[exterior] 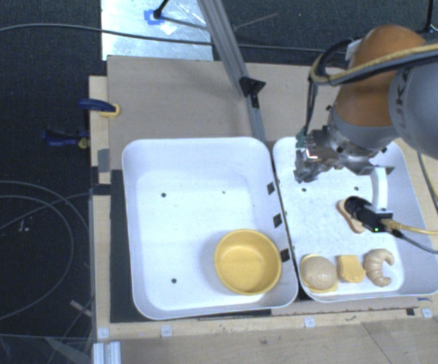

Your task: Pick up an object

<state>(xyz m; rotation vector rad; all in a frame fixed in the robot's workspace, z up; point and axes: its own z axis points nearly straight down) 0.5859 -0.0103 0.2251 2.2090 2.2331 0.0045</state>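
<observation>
The croissant (379, 267), cheese cube (348, 268) and bread roll (319, 272) lie near of my gripper (308, 164), which hangs over the right bin (425, 279); its opening I cannot tell.

Beyond my bins I see a blue clamp (66, 136) with a yellow-tipped handle (101, 108) at the bench's (177, 97) left edge, cables (22, 226) looping across dark floor (carpet-like), and a slanting grey pole (226, 40).

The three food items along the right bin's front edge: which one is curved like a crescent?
The croissant, rightmost of the row. The bread roll on the left is round, and the yellow block in the middle is squarish.
</observation>
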